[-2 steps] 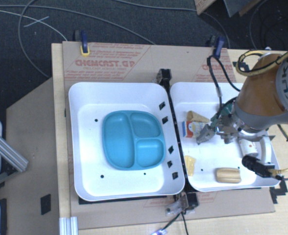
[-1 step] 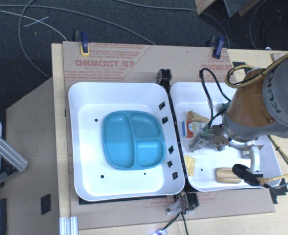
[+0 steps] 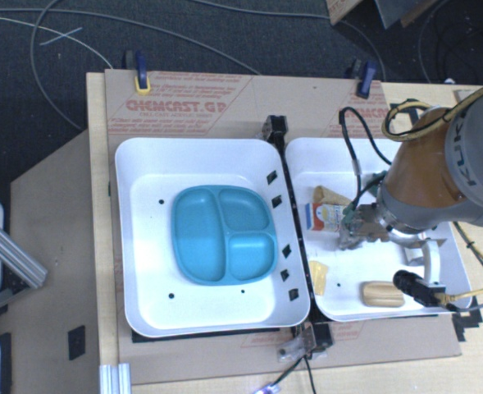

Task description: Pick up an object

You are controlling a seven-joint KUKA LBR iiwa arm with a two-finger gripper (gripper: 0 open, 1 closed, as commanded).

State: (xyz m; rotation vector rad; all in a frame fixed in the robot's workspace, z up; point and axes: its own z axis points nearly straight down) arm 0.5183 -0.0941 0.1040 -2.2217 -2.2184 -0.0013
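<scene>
We are low in the right bin with the end effector down near a small carton that lies flat on the bin floor, so we judge this to be the approach for a grasp. Whether the end effector is open or closed we cannot tell; the wrist hides it.

To do this well, we should centre over the carton's narrow width, come straight down, and close only once it sits squarely between the two sides. Then we lift slowly and vertically, away from the bin wall.

The carton is white with red and blue print. Just behind it sits a tan wedge-shaped piece. Nearer the front edge lie a yellow piece and a beige oblong block. The left bin holds a blue divided plate.
</scene>
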